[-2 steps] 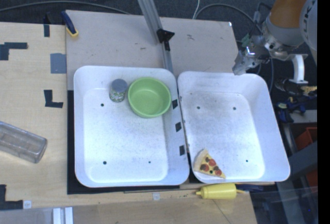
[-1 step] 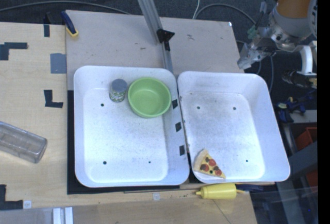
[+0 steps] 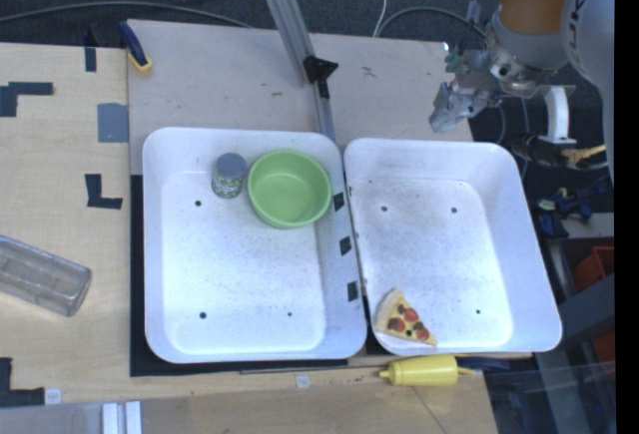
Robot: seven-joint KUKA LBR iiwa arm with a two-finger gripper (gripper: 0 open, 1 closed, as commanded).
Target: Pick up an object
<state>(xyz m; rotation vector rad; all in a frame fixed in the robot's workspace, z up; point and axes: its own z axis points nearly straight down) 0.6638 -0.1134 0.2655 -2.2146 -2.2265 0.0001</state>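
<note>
A clear plastic container (image 3: 40, 275) lies on the counter (image 3: 60, 222) far left of the jaws, its left end cut off by the frame. In the left bin (image 3: 170, 322), well left of and below the jaws, a small grey-lidded jar (image 3: 229, 175) stands touching a green bowl (image 3: 290, 188). The right bin (image 3: 499, 222) holds a pizza slice (image 3: 402, 317) at its near-left corner. A yellow bottle (image 3: 419, 371) lies just outside. The gripper (image 3: 451, 109) hovers beyond the right bin's far rim; whether its jaws are apart is too blurred to tell.
</note>
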